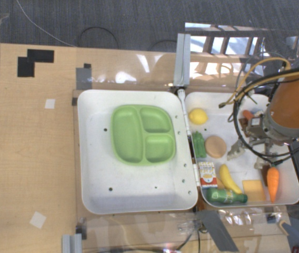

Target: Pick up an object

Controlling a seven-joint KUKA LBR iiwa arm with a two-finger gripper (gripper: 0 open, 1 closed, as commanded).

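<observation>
My gripper (pixel 249 157) hangs over the middle of the right bin (pixel 296 194), below the orange band of the arm (pixel 295 105). Its two grey fingers stand apart, with only white bin floor between them, so it is open and holds nothing. Just left of it lies a tan round item (pixel 216 146). A carrot (pixel 272 183) lies to its lower right and a yellow cheese block (pixel 253 190) below it. A banana (pixel 228 178), a lemon (pixel 197 116), a green bottle (pixel 226 196), a red and white carton (pixel 207 174) and a green vegetable (pixel 198 144) fill the bin's left side.
The left bin (pixel 94 194) holds a green divided plate (pixel 142 134). A raised divider wall (pixel 187 141) separates the two bins. Black and yellow cables (pixel 244 88) loop over the right bin's back part. A metal frame (pixel 220 44) stands behind the bins.
</observation>
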